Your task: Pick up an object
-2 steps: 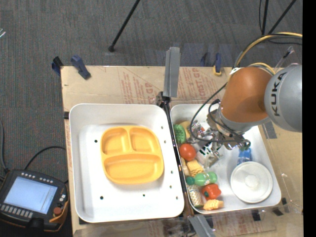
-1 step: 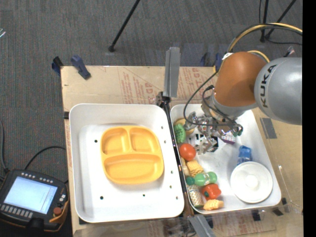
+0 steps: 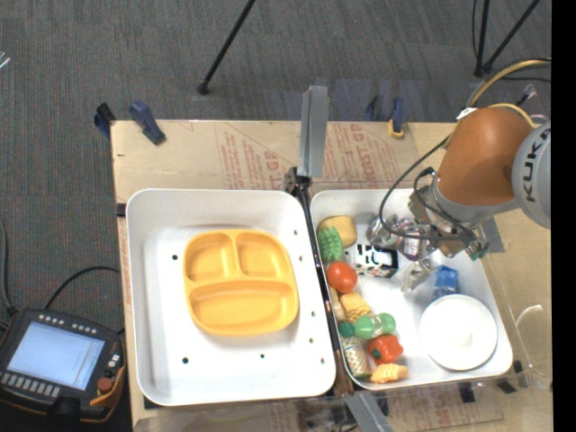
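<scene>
My gripper hangs low over the middle of the right bin, under the arm's orange band. Just left of it lies a black-and-white object. A blue object sits right of it, and a white bowl is in front. Down the bin's left side lie a tan bread piece, a green ridged toy, a red tomato, a yellow corn piece, a green vegetable and a red pepper. I see nothing held.
The left bin holds a yellow divided plate. A grey post stands behind the seam between the bins. Cables loop around the wrist. A teach pendant lies on the floor at the lower left.
</scene>
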Robot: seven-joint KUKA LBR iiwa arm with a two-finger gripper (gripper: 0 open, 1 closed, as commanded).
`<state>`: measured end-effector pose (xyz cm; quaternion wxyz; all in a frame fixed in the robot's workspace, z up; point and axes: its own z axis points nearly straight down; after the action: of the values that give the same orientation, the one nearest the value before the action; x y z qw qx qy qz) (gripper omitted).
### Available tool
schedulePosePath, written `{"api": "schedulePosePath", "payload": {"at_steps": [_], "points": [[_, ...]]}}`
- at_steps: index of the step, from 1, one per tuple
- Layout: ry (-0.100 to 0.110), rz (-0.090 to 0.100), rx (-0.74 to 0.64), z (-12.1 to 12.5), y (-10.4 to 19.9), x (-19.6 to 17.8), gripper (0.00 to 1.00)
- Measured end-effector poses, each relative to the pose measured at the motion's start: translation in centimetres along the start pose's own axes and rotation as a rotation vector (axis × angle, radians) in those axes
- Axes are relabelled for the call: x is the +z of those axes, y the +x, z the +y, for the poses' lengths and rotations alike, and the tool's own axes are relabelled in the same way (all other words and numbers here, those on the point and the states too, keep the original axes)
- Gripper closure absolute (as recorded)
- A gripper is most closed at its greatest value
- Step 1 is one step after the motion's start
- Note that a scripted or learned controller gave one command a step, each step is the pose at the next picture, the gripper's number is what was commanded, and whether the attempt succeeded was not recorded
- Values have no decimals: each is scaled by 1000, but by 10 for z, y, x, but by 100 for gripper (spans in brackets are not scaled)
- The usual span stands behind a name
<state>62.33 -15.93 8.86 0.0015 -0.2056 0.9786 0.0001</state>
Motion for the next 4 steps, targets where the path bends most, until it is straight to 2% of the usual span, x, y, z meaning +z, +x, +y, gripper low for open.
{"api": "schedulePosePath", "payload": {"at_steps": [1,2,3,4], "points": [[-8,-7,-62,-51,-4,0,0],[-2,-3,-84,4,-21,0,0],[-9,-6,-53,-39,22,-1,0],[-3,1,70,-26,26,1,0]]}}
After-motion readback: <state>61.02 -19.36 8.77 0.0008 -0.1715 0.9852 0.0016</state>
